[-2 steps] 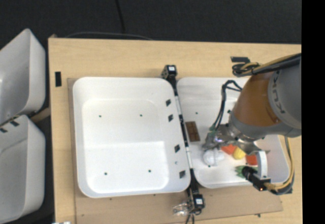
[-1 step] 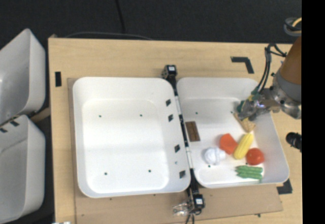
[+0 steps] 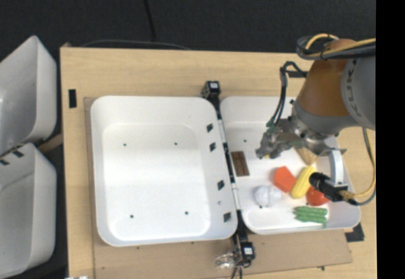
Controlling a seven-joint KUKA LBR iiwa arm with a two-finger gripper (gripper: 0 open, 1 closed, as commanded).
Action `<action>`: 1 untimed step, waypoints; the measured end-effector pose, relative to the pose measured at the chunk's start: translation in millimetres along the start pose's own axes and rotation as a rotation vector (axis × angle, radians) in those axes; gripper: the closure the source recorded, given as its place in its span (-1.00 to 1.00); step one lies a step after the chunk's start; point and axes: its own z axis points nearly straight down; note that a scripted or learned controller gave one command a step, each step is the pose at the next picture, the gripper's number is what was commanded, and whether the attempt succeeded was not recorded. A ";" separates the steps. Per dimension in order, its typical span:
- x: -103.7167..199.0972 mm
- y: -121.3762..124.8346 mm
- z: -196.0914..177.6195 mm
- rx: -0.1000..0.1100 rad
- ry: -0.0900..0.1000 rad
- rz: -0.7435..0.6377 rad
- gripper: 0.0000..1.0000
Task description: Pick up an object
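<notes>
end effector (image 3: pixel 271 145) sits low in the right bin (image 3: pixel 250 113); i cannot tell its grip state. orange block (image 3: pixel 284 177) lies at its five o'clock, touching the banana (image 3: pixel 302 181), so i judge a crowded grasp could slip.

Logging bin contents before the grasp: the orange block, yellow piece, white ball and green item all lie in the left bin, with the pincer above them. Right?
Not quite. The camera view shows the orange block, yellow piece, white ball and green item in the right bin, not the left. The pincer does sit above them.
</notes>
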 end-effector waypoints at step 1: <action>71.6 108.1 -25.2 -0.014 -0.001 -0.003 1.00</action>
